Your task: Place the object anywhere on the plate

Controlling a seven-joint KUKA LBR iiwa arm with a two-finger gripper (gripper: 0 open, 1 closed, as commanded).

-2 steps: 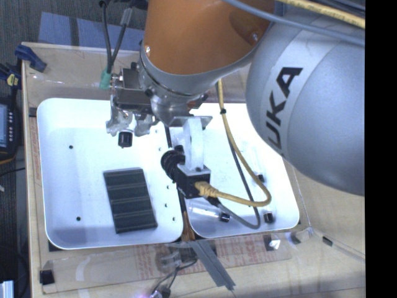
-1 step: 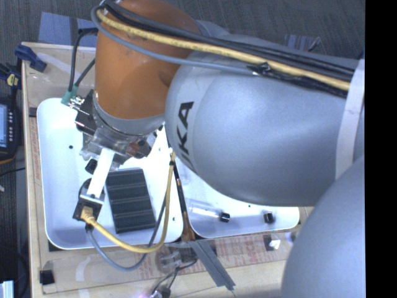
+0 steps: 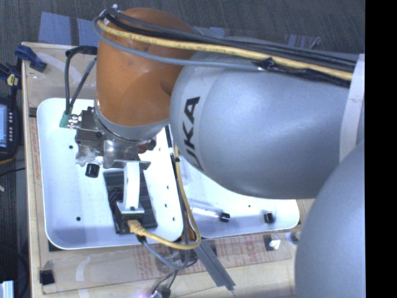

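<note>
Low over the left bin (image 3: 56,185) with the end effector (image 3: 99,154); open or closed, cannot tell. Just beside it, a small black piece (image 3: 92,169), perhaps the object. Plate's whereabouts hidden under the arm (image 3: 260,135). Probably reaching to grasp. Next: secure hold, then lift.

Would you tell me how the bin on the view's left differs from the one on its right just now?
The left bin shows most of its floor; the right bin is mostly hidden under the grey arm. The orange wrist band hangs over the left bin, not the right bin. Both are shallow, white and side by side.
</note>
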